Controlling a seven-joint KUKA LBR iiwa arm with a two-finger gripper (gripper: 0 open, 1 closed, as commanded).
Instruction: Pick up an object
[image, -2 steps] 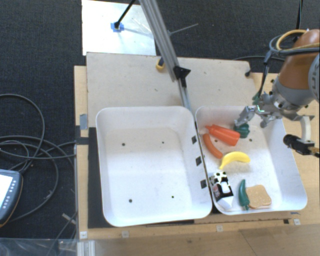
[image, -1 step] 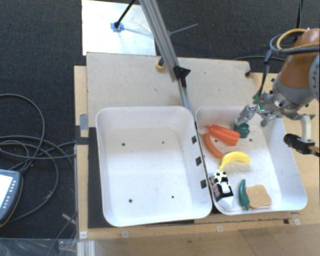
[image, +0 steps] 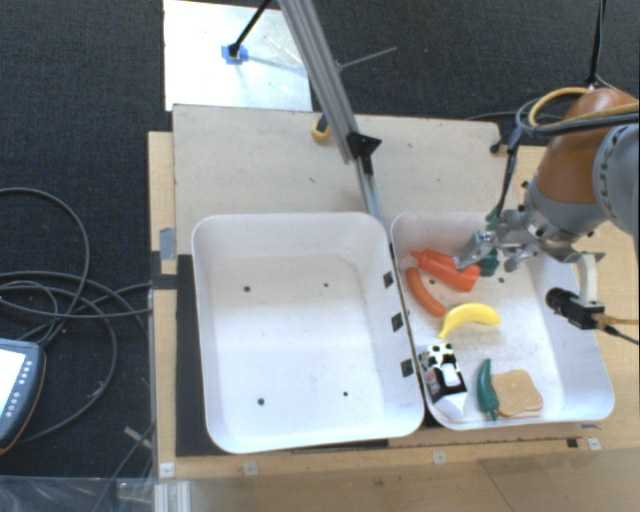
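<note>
One carrot (image: 447, 269) lies just beside the gripper (image: 487, 256) (right bin (image: 580, 370)); finger state unclear.

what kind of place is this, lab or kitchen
Most likely a robotics lab, not a kitchen: a grey and orange arm reaches over two white bins on a plywood bench, toy food such as a banana fills one, and cables trail across dark carpet.

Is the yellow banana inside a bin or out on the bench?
Inside. The banana lies on the floor of the right bin, within its white walls.
</note>
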